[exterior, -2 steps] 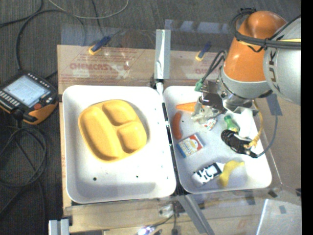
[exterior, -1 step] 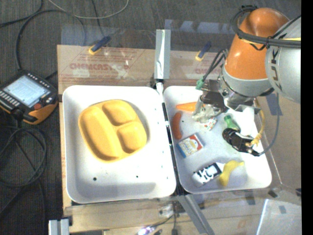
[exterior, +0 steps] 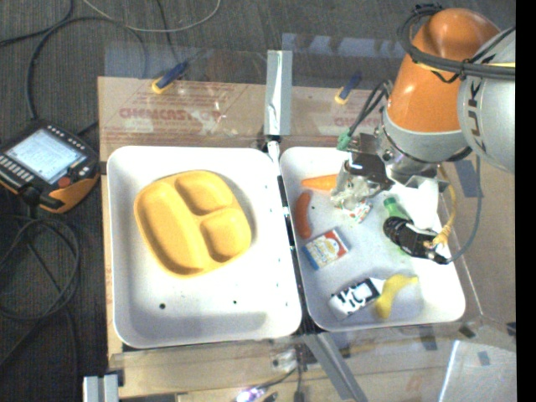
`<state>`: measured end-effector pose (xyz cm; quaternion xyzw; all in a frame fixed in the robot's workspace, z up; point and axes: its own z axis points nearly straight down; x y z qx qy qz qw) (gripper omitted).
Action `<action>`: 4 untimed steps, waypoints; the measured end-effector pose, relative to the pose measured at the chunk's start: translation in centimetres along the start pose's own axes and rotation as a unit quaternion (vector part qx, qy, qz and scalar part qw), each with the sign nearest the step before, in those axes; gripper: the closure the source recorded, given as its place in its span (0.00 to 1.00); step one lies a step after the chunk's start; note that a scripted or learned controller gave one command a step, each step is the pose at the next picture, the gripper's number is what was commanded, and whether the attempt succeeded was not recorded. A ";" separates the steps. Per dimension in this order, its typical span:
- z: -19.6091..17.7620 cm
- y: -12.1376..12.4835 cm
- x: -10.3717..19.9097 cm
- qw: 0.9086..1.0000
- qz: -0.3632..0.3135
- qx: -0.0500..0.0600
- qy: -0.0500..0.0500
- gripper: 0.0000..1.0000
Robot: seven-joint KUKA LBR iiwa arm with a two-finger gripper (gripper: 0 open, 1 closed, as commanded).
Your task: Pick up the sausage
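Observation:
The sausage (exterior: 303, 213), a short red-orange link, lies lengthwise by the left wall of the right bin (exterior: 452, 308). My gripper (exterior: 355, 198) hangs low over the upper middle of that bin, a little to the right of the sausage and apart from it. I see nothing held in it. An orange carrot piece (exterior: 318, 182) lies between the gripper and the top end of the sausage.
The right bin also holds a small blue and red box (exterior: 326, 248), a black and white packet (exterior: 355, 296), a yellow banana (exterior: 392, 296), a green item (exterior: 394, 204) and a white item (exterior: 425, 196). A yellow divided plate (exterior: 194, 221) lies in the left bin (exterior: 134, 316).

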<state>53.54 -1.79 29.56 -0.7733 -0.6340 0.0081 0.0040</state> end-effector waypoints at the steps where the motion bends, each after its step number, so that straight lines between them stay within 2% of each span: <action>1: -0.8 0.0 0.0 1.000 -0.001 0.002 -0.001 1.00; 4: -3.1 0.0 0.2 1.000 -0.003 0.007 -0.004 1.00</action>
